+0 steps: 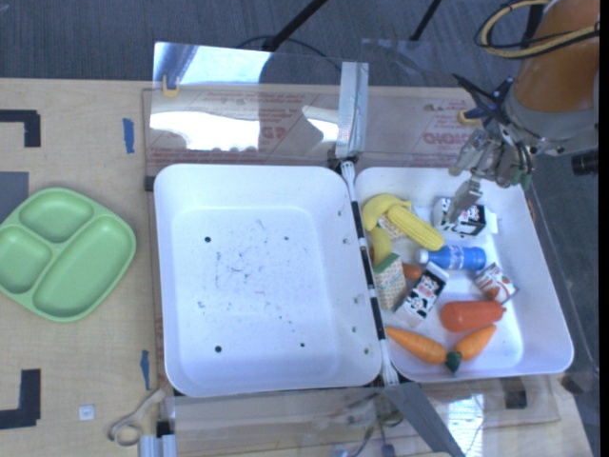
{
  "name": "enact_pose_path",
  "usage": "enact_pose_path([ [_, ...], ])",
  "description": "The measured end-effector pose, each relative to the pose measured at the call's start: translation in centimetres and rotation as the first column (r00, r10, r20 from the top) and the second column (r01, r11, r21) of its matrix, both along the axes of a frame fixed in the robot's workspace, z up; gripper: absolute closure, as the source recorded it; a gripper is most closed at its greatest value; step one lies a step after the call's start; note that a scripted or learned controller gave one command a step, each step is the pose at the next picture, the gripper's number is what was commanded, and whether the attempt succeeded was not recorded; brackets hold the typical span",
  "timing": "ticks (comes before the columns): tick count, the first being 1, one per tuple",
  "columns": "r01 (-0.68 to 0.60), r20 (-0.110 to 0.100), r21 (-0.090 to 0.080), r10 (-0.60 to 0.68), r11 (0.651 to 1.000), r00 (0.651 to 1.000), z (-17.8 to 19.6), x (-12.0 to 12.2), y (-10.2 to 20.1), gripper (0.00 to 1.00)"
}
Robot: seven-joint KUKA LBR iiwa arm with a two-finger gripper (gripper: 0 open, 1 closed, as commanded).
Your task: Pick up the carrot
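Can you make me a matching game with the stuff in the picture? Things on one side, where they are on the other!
Things:
1. green plate
2. corn cob
3. carrot
4. gripper

Places:
A. near the right bin's front edge
B. on the bench, left of both bins
C. above the right bin's back part
D. lying across the banana

Pairs: 1-B, 2-D, 3-A, 4-C

1. Two shallow white plastic bins: left bin (181,255), right bin (547,341).
2. Two orange carrots: one (416,345), another (476,340).
3. One red-orange tomato-like piece (469,314).
4. One yellow corn cob (412,225).
5. One yellow banana (377,208).
6. Two black-and-white cartons: one (422,295), another (463,219).
7. One blue bottle (461,257).
8. One green divided plastic plate (62,252).
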State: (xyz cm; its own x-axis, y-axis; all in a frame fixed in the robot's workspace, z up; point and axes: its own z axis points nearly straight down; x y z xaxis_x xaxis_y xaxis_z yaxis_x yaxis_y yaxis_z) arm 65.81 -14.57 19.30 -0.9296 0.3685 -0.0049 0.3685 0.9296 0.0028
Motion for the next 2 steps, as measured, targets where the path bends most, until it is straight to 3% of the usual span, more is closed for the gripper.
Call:
enact_pose_path([
  [1, 0.0, 0.009, 0.001, 0.0, 1.0, 1.0, 1.25, 0.21, 0.07, 1.0],
  [2, 0.0, 0.009, 0.001, 0.0, 1.0, 1.0, 1.23, 0.21, 0.07, 0.0],
])
